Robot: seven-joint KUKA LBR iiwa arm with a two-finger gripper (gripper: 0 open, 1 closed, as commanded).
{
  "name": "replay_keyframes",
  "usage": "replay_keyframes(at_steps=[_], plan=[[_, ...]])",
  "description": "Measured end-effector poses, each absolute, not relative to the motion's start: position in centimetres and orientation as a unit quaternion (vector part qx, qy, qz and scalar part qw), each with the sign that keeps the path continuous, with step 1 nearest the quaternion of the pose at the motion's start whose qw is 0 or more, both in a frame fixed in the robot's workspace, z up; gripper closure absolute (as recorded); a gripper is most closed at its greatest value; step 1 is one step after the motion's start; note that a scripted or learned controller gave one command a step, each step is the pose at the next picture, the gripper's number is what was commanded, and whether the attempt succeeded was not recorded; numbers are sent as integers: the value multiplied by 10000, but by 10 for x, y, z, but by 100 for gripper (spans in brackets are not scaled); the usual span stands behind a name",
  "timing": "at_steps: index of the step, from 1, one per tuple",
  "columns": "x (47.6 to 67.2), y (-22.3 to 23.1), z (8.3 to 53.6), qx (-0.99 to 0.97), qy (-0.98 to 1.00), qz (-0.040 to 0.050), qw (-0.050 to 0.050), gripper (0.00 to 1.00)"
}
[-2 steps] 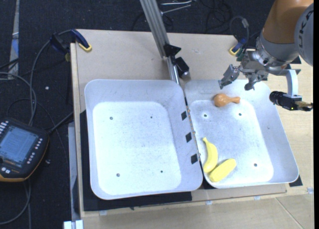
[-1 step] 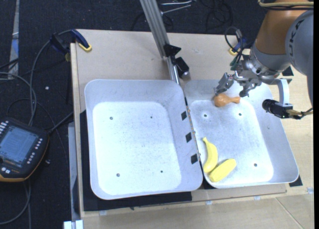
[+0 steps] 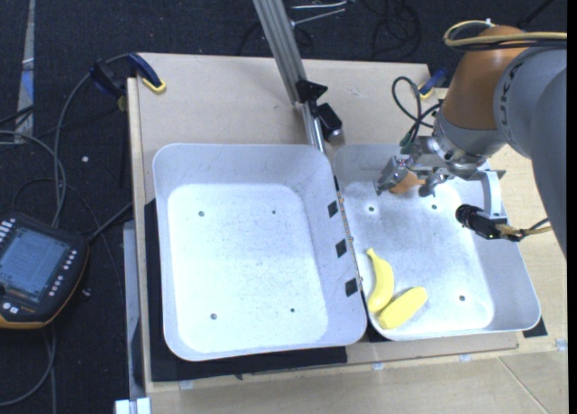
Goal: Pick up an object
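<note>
Two shallow white bins sit side by side on the desk (image 3: 225,96). The left bin (image 3: 180,178) shows only its speckled floor. The right bin (image 3: 505,304) holds a banana (image 3: 380,279) and a second yellow object (image 3: 403,307), rounded and lemon-like, exact type unclear. Both lie near the bin's front edge, close to the front-left corner, by the wall shared with the left bin. The banana's lower end touches or nearly touches the other yellow object; contact cannot be confirmed.

The arm (image 3: 505,87), grey with an orange band, enters over the desk's right edge. The end effector (image 3: 407,178) is low over the rear-left part of the right bin, near its back wall, well apart from the two yellow items. A small orange-brown patch shows at the fingertips; whether this is a gripped object or part of the tool cannot be told. Finger opening cannot be told from this angle.

A slanted metal pole (image 3: 284,42) crosses the desk's rear edge and ends near the junction of the two bins. A blue and yellow clamp (image 3: 140,71) sits at the desk's rear-left corner. A handheld pendant (image 3: 36,268) lies on the floor beyond the desk's left edge.
</note>
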State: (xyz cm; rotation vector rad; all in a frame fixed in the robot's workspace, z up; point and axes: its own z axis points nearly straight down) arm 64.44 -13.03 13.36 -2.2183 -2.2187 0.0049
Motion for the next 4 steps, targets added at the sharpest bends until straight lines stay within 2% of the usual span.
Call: replay_keyframes(at_steps=[1,3,4], plan=[[646,-131,147,-7071,-7071,-2,-4,100],[635,-126,268,-7070,-7072,-16,-20,100],[635,-126,276,-7070,-7072,-2,-2,100]])
